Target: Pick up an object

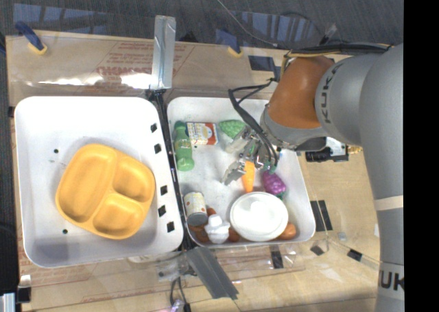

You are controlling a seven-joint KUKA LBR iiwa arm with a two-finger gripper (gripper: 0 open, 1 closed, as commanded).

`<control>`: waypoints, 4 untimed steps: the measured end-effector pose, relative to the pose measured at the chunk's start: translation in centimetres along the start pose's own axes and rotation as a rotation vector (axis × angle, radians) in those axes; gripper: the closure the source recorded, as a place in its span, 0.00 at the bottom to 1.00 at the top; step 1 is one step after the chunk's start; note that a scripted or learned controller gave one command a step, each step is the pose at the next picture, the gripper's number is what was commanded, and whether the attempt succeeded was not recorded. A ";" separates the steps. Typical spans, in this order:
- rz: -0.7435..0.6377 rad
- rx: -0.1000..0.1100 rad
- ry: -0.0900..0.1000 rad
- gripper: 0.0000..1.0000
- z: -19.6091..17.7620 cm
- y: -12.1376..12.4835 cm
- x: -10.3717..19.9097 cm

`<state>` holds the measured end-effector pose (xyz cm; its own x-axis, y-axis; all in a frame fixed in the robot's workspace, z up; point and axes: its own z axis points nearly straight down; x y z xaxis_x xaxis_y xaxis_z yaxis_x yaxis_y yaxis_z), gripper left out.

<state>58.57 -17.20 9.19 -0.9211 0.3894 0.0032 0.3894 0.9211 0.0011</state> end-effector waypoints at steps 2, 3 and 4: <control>-0.009 0.001 -0.002 0.00 0.0 1.9 4.9; -0.009 0.001 -0.002 0.00 0.0 1.9 4.9; -0.013 0.000 -0.009 0.00 -0.2 5.7 4.5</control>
<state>56.61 -10.20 9.36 -0.9261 0.3772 -0.0056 0.3772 0.9261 0.0008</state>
